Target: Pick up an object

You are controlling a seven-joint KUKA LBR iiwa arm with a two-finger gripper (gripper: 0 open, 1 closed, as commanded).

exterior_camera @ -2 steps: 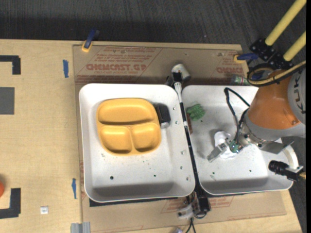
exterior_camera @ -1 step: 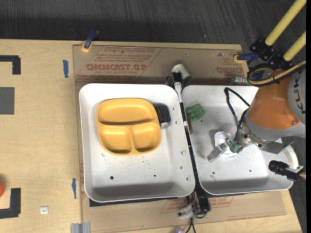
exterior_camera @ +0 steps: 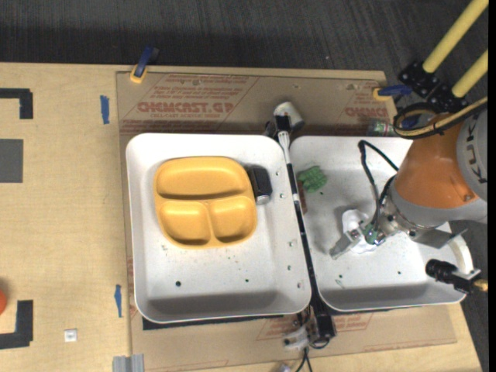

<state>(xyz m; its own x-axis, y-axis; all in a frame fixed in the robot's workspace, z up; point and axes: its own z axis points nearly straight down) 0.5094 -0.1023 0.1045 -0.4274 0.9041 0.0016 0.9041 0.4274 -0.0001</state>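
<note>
2 shallow white bins sit side by side on my bench, both of glossy moulded plastic with rounded corners. I see the left bin carrying a yellow tray, a smooth, soft-edged piece divided into 3 compartments: 1 long one across the top and 2 smaller ones below. Touching the tray's right edge is a small dark object, blocky with a paler end; I cannot make out what it is. A few dark specks mark the bin floor below the tray.

In the right bin a small green object lies near the top-left corner, ridged or toothed in outline. The arm comes in from the right, its orange band broad and matte above the grey wrist, with a black cable looping over it. The gripper is down over the middle of the right bin, well apart from the green piece. It is a jumble of pale and metallic parts from here, and I cannot tell how it stands or whether it has anything.

Beneath both bins lies a flat brown cardboard sheet with red printing.
</note>
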